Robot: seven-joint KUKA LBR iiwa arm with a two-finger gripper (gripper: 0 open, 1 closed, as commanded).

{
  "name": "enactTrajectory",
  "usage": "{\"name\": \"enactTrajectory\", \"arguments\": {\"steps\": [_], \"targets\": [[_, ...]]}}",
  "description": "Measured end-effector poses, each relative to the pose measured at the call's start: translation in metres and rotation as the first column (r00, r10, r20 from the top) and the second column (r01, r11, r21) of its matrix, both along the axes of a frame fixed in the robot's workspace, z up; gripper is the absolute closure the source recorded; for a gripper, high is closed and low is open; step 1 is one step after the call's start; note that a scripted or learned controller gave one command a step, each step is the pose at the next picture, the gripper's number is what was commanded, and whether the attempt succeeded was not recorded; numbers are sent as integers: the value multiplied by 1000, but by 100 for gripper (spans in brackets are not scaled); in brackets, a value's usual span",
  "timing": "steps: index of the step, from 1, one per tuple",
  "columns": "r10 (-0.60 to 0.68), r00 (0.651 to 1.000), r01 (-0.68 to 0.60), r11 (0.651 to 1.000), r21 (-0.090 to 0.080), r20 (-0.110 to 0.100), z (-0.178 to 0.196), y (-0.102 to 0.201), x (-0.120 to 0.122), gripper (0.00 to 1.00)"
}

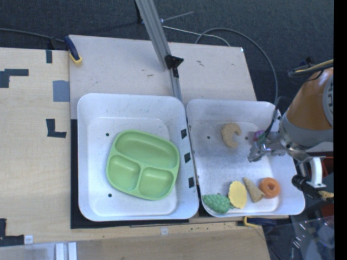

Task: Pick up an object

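Objects: I count five small toy foods in the right bin (pixel 201 145), and any of them would serve the task.
Tan piece: a bitten-looking tan piece (pixel 231 135) lies on the bin floor just to the picture-left of the claw (pixel 256 154), slightly farther from me; I see it apart from the claw.
Donut: an orange donut (pixel 269 187) sits toward the near edge from the claw, a little to the picture-right.
Cone: a tan cone (pixel 251 189) lies almost straight toward the near edge from the claw, touching or nearly touching the donut.
Yellow piece: a yellow rounded piece (pixel 237 194) is just beside the cone, on the side away from the donut.
Green piece: a bumpy green piece (pixel 217 202) rests against the bin's near rim, the farthest of the near row from the claw.
Claw: it hangs low over the right bin's floor, between the tan piece and the near row; I cannot tell from this slant whether it is spread or pressed together, and I see nothing caught in it.
Arm: the grey arm with its orange band (pixel 310 104) comes in from the picture-right, behind the claw.
Left bin: the left bin (pixel 87 145) is well apart from the claw, across the shared rims, and holds a green divided plate (pixel 143 164) lying flat.
Desk: both bins sit side by side on my desk (pixel 119 64); a metal pole (pixel 154 23) slants across it on the far side.
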State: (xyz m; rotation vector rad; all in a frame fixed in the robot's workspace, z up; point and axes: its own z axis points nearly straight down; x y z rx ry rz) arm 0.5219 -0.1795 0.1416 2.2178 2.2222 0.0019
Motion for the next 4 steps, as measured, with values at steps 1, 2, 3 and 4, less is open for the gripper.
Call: {"name": "enactTrajectory", "arguments": {"steps": [1, 2, 3, 4], "targets": [[0, 1000, 0, 1000, -1, 1, 43, -4, 2, 100], [-1, 1000, 1, 1000, -1, 1, 88, -6, -4, 100], [6, 1000, -6, 1000, 3, -3, 90, 58, -3, 100], [5, 1000, -5, 1000, 3, -5, 94, 107, -12, 100]]}}
